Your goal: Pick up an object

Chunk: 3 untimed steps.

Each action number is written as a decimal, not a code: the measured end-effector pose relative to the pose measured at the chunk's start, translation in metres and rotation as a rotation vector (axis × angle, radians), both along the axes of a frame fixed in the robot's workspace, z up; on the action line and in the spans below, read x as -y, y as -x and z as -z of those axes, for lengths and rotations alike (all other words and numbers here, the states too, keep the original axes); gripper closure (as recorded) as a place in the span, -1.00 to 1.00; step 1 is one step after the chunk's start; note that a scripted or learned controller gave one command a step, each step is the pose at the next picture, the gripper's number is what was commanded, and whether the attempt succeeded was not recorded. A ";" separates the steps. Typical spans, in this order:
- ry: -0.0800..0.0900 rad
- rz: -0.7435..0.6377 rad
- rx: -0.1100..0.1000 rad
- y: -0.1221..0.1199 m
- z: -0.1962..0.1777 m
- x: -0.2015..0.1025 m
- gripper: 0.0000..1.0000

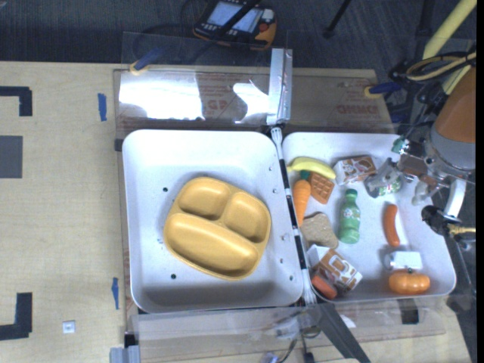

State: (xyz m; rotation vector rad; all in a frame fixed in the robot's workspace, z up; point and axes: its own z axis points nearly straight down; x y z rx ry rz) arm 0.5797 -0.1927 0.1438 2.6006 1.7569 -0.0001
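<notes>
Sausage (390,224) lies beside the lowered gripper (387,178).

Bright overhead light; glare on clear panel (197,97)

**Two bins, food toys on the right**

The left bin (144,203) holds a yellow divided tray (218,225). The right bin (442,267) holds a banana (311,166), carrot (301,197), green bottle (349,215), sausage (390,224), bread slice (321,231) and orange tomato (409,281). The gripper (393,178) hangs at the right bin's upper right, near a snack packet (355,169).
</notes>
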 end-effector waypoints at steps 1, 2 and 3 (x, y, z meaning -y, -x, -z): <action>-0.014 0.017 0.001 0.037 0.050 0.004 -1.00; -0.007 0.016 0.000 0.038 0.041 0.006 1.00; -0.002 -0.122 -0.002 0.007 -0.056 -0.083 1.00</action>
